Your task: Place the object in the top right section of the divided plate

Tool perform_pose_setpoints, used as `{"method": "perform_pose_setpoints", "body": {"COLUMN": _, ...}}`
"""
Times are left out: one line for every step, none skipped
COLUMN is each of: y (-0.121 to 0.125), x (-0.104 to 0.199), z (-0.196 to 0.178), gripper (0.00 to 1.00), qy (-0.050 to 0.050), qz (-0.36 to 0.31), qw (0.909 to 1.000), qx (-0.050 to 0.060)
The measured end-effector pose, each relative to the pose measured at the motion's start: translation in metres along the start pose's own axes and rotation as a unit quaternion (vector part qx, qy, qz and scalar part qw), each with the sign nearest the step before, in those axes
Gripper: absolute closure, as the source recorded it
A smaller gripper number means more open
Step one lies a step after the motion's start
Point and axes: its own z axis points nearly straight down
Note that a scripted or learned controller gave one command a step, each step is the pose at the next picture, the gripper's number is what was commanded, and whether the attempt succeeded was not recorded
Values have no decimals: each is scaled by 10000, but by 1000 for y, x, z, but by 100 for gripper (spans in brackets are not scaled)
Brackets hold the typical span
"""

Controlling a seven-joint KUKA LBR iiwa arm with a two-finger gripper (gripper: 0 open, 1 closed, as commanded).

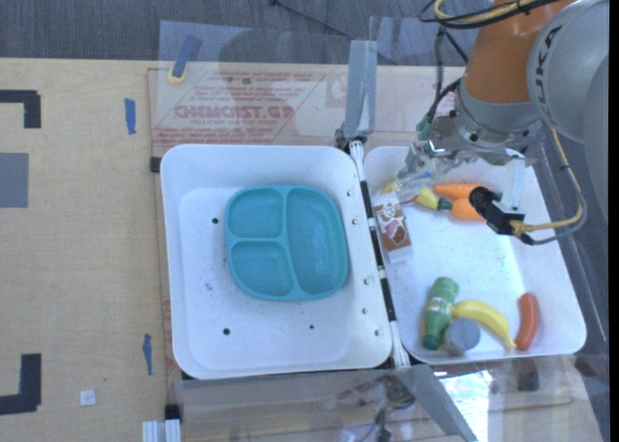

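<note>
A teal divided plate (287, 241) lies in the middle of the left bin (189, 266), with two small sections on its left and one long section on its right. Nothing lies on it. My gripper (414, 175) hangs low over the top left corner of the right bin (488, 261). Just below and to its right lie an orange carrot (456, 193) and a small yellow piece (426, 200). The gripper is close to the yellow piece, and I cannot tell whether it touches it.
A brown snack packet (392, 227) lies along the right bin's left wall. At that bin's front are a green bottle (438, 309), a banana (486, 318), a grey disc (462, 336) and a red sausage (526, 320).
</note>
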Motion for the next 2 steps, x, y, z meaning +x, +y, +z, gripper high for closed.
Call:
{"method": "perform_pose_setpoints", "body": {"y": 32, "x": 90, "z": 0, "gripper": 100, "qy": 6, "qz": -103, "qw": 9999, "qx": -20}}
{"method": "perform_pose_setpoints", "body": {"y": -91, "x": 147, "z": 0, "gripper": 100, "qy": 13, "qz": -965, "qw": 9953, "qx": 3}}
